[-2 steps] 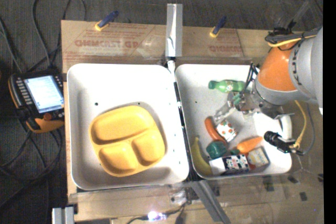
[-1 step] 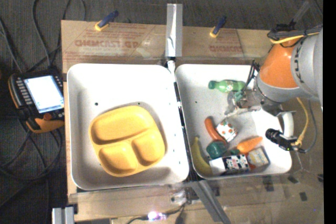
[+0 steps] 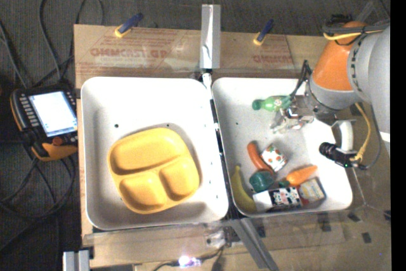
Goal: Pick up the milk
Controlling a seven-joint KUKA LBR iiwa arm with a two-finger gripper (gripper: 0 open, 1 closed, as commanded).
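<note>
My hand (image 3: pixel 288 117) hovers by the green bottle (image 3: pixel 271 103), can't tell if fingers are apart. Milk carton (image 3: pixel 274 157) sits ungrasped mid right bin (image 3: pixel 236 95); pick not started.

The bench (image 3: pixel 184 51) — brown, board-topped — bears two white bins side by side: left bin (image 3: pixel 95 105), right bin (image 3: pixel 231 105).
</note>
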